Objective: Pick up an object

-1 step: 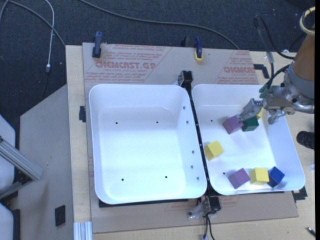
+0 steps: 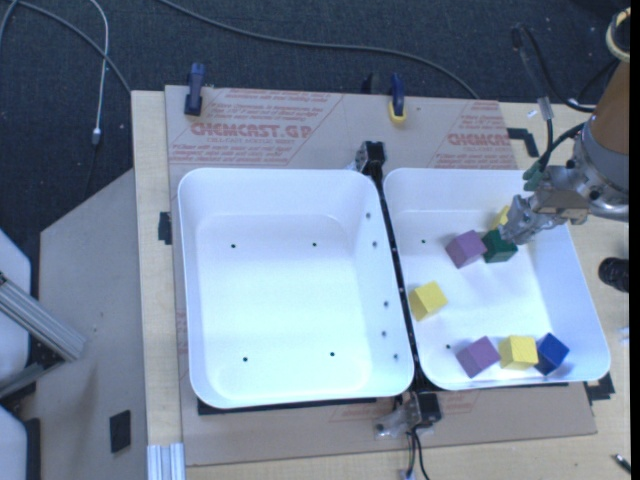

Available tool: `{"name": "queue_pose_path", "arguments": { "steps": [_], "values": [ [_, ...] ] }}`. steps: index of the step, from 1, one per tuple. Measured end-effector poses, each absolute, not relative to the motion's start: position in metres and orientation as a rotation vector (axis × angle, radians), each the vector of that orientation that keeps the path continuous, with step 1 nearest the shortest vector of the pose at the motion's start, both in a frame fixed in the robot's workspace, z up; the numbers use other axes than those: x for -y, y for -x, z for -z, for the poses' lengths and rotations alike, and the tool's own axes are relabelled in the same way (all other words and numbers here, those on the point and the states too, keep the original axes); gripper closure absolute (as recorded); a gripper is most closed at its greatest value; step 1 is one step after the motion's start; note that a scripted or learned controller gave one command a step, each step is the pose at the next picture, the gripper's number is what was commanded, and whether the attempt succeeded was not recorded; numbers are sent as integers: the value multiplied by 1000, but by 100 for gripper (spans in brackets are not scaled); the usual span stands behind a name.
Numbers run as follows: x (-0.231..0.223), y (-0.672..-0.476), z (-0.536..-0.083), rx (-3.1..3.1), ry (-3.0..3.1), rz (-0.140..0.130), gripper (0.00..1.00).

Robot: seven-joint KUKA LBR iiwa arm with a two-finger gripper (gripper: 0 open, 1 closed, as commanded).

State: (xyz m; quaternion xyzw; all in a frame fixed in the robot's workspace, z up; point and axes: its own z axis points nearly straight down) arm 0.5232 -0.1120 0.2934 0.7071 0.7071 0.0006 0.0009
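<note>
In the right bin (image 2: 560, 268) lie several small blocks. A purple block (image 2: 464, 248) and a dark green block (image 2: 499, 247) sit side by side in the upper middle. My gripper (image 2: 520, 224) hangs low over the bin, right at the green block's upper right edge and partly covering it. A bit of yellow (image 2: 503, 215) peeks out just left of the gripper. Another yellow block (image 2: 428, 299) rests near the bin's left wall. Along the front stand a purple block (image 2: 478, 355), a yellow block (image 2: 519, 351) and a blue block (image 2: 551, 353).
The left bin (image 2: 200, 268) stands beside the right one, with a black divider strip (image 2: 385, 258) between them. Two clamps (image 2: 195, 86) (image 2: 397, 103) hold the cardboard at the back. Cables run from the arm at the upper right.
</note>
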Motion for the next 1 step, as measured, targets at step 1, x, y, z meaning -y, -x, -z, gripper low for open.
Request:
{"name": "queue_pose_path", "arguments": {
  "steps": [1],
  "values": [
    [112,-523,-293,-2221,-2221,-1,0]
  ]
}}
